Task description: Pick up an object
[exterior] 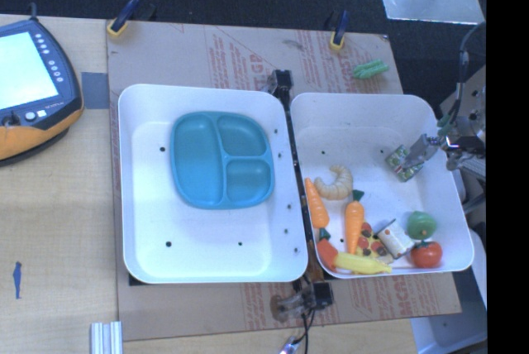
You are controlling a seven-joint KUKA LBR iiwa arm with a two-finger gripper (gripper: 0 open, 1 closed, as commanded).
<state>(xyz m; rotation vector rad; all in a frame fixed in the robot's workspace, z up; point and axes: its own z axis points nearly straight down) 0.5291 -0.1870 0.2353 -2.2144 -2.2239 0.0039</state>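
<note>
My gripper (407,161) hangs low over the right side of the right bin (364,114), reaching in from the right edge. It stands apart from the toys, which lie in the bin's front half: a beige croissant (335,181), two orange carrots (316,204) (354,225), a yellow banana (362,263), a green apple (421,224), a red tomato (426,255) and a small white can (396,239). I see nothing clearly between the fingers.
The left bin (149,245) holds a blue divided plate (221,158). A green toy (369,69) lies on the cardboard behind the right bin. An orange-edged control tablet (33,92) sits at far left. Clamps (121,18) (337,31) pin the cardboard's back edge.
</note>
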